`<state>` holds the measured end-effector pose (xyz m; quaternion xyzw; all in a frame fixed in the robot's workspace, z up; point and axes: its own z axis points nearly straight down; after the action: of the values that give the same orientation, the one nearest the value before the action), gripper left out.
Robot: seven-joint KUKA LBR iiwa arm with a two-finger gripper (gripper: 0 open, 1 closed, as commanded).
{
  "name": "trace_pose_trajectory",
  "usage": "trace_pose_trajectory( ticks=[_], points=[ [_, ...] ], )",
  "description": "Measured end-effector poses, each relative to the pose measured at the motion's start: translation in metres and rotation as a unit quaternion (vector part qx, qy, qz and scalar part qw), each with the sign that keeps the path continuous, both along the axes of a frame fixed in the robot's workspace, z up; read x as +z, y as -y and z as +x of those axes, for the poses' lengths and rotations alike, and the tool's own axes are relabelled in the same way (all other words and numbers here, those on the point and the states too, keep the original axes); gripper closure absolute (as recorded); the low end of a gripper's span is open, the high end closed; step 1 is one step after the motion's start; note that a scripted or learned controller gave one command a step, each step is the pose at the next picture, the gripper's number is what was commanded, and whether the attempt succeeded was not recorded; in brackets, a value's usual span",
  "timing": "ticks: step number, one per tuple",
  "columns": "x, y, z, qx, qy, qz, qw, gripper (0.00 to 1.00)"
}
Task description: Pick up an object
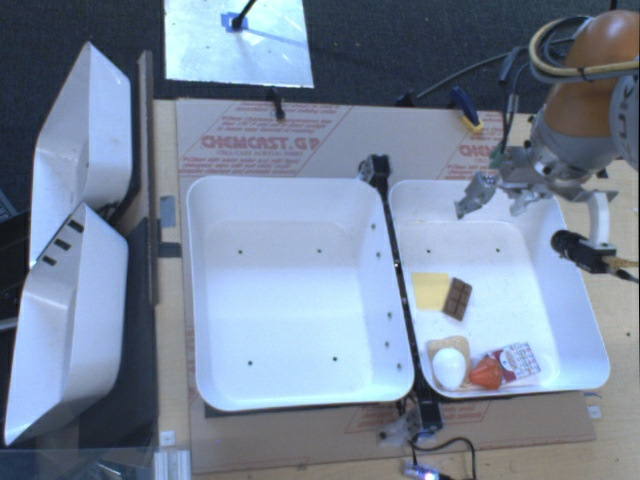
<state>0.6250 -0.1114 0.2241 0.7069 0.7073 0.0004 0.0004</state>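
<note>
text: "CHEMCAST GP" (red print) | on: cardboard sheet (pixel 300 133) under bins

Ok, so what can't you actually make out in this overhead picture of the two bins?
1. The tool, camera view: small and blurred above the right bin's far end; open or shut is unclear.
2. The red and white packet: print too small to read.
3. The white egg: it covers part of the tan piece beneath it.
4. The arm: cut off by the picture's top right corner.

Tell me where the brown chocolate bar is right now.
The brown chocolate bar lies in the right bin, near its left wall, overlapping the right edge of the yellow slice and above the white egg.
</note>
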Motion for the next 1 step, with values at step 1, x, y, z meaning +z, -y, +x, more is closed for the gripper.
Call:
trace_pose_trajectory(
  ticks=[1],
  points=[
    [-0.1428,-0.0297,-0.0499,0.000,-0.004,0.0005,1.0000,0.00]
  ],
)
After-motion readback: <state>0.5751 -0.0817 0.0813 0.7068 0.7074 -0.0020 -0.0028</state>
